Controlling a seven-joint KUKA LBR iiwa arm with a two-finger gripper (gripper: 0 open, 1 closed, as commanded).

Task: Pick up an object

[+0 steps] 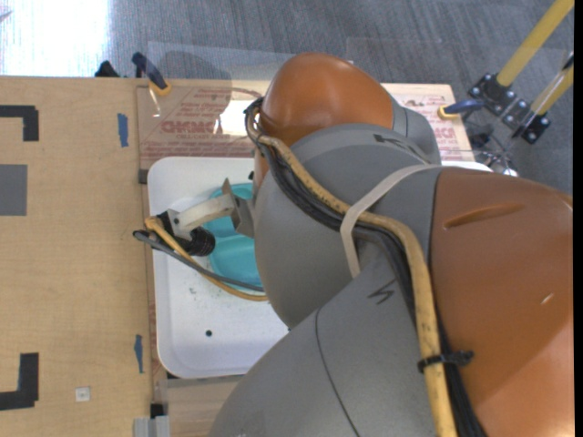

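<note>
White bin (182, 340) holding a teal object (232, 251), partly under the grey arm (346, 244), tool (240, 215) above it, grip state impossible to tell

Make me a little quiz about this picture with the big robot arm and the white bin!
1. What colour is the thing lying in the bin?
A. red
B. teal
C. yellow

2. True or false: the arm hides part of the bin.

3. Fill in the gap: the arm's big round cap is ____ in colour.

Key:
1. B
2. True
3. orange
</note>
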